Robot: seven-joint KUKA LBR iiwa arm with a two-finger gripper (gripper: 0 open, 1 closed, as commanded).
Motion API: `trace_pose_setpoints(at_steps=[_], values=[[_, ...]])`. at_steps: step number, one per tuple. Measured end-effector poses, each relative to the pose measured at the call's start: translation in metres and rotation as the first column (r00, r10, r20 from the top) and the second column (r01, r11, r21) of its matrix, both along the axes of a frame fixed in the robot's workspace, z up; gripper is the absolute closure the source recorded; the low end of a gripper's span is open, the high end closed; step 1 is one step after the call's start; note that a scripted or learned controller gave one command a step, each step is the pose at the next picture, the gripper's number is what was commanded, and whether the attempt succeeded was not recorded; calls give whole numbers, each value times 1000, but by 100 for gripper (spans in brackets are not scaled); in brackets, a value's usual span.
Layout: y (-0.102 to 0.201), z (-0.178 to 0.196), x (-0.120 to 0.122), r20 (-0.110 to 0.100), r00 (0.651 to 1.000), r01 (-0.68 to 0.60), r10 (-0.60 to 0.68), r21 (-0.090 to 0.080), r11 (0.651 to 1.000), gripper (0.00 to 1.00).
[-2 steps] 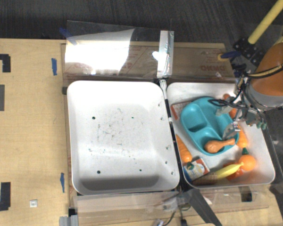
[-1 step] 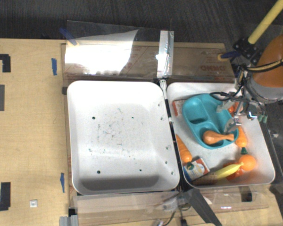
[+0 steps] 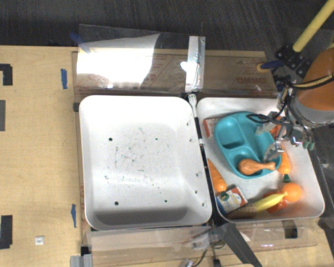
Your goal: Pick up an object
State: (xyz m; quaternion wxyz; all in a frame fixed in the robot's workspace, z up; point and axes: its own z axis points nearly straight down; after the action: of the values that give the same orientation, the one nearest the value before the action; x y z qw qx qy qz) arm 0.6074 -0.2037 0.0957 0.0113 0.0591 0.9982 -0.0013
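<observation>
End effector low over teal tray, beside drumstick; grip state unclear.

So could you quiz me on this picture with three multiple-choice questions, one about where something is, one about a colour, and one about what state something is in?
1. Which bin holds the toys?
A. the left bin
B. the right bin
C. both bins

2. What colour is the divided tray?
A. red
B. black
C. teal

3. How does the divided tray lie?
A. tilted, resting among the other items
B. flat, upside down
C. standing outside the bins

Answers:
1. B: the carrot, banana and orange all lie in the right bin, none in the left bin.
2. C: the divided tray is teal.
3. A: it sits at a slant, open side up, with a drumstick toy at its lower edge.
</observation>
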Motion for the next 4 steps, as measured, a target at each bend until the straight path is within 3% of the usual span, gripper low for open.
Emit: trace_pose_setpoints(at_steps=[1,2,3,4], values=[[-5,-1,8,-10,999,49,-49,6,999,0],[-14,-1,-5,-2,998,58,-58,8,998,0],[4,1,22,-19,973,230,-230,12,973,0],[-10,0,-6,-5,980,200,-200,16,980,0]])
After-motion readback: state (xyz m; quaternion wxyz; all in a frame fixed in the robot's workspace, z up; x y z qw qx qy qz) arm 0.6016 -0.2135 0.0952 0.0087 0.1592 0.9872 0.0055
